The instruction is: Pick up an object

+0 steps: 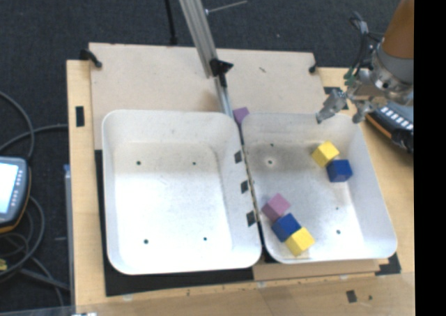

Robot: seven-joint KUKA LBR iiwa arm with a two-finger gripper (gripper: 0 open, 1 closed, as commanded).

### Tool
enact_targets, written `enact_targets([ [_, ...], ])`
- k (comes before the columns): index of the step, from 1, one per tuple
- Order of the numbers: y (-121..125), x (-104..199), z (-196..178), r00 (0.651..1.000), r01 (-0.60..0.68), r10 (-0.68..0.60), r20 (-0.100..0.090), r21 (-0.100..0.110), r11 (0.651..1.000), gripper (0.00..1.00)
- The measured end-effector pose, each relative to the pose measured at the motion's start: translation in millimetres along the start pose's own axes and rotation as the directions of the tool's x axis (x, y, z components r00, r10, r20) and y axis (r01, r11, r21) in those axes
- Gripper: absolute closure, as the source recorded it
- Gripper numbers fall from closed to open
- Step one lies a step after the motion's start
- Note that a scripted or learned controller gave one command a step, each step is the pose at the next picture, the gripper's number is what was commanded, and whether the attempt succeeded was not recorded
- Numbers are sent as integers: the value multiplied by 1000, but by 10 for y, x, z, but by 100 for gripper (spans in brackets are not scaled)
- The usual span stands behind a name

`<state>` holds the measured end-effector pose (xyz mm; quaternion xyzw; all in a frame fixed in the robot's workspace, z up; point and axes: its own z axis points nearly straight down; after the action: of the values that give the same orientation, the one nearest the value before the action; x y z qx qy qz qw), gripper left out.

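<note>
Inside right bin (369, 189), five blocks (325, 153).

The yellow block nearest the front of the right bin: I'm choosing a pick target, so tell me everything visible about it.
The yellow block is a small cube, plain bright yellow, matte like painted wood or foam, with no markings visible. It sits on the floor of the right bin near its front rim, turned corner-on to the camera. Its upper-left side touches the dark blue block, which in turn adjoins a purple block. The gripper is far from it, over the bin's far edge.
</note>
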<state>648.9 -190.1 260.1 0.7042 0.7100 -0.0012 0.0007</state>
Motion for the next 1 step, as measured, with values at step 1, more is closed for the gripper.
enact_targets([
  [1, -830, 544, 851, 1000, -7, 7, -6, 11, 1000, 0],
])
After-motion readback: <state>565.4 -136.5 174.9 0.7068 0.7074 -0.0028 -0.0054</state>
